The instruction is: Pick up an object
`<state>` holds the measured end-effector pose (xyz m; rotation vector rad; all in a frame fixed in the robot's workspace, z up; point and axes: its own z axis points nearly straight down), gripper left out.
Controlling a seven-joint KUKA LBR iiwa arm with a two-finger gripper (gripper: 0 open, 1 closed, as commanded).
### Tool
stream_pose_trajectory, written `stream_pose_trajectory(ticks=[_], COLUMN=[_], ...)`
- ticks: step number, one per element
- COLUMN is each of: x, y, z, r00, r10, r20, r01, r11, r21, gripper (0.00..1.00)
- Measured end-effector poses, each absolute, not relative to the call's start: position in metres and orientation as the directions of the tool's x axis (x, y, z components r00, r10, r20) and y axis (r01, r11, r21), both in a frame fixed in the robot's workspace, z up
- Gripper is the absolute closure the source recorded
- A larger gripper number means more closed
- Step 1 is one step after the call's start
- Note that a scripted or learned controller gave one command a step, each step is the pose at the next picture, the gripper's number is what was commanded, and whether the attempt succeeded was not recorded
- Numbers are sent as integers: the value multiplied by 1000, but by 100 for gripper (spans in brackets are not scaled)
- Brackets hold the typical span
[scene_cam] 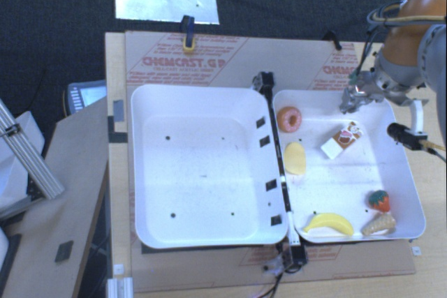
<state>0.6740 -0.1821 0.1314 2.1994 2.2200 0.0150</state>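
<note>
My arm came in from the right, wrist bent down, claw (pixel 353 100) over the right bin's (pixel 408 181) back edge; couldn't tell its state. Room lay open mid-bin. Doughnut (pixel 289 119) sat by the divider, yellow oval piece (pixel 295 158) below it. Wrapped block (pixel 341 141) ran diagonally. Banana (pixel 329 222) lay lengthwise along the front wall.

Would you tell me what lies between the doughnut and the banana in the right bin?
In the camera view, a pale yellow oval piece lies between the doughnut and the banana, near the bin's left wall.
</note>
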Motion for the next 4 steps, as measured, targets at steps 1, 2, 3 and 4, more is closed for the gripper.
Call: stream_pose_trajectory(ticks=[1,2,3,4], x=[668,670,672,669], y=[-194,-194,-194,-172], z=[83,97,108,84], r00=[-1,-2,-2,-6], r10=[1000,1000,1000,1000], r20=[-1,-2,-3,0], r01=[1000,1000,1000,1000], r11=[1,2,2,6], r21=[0,7,10,2], gripper=[100,100,100,100])
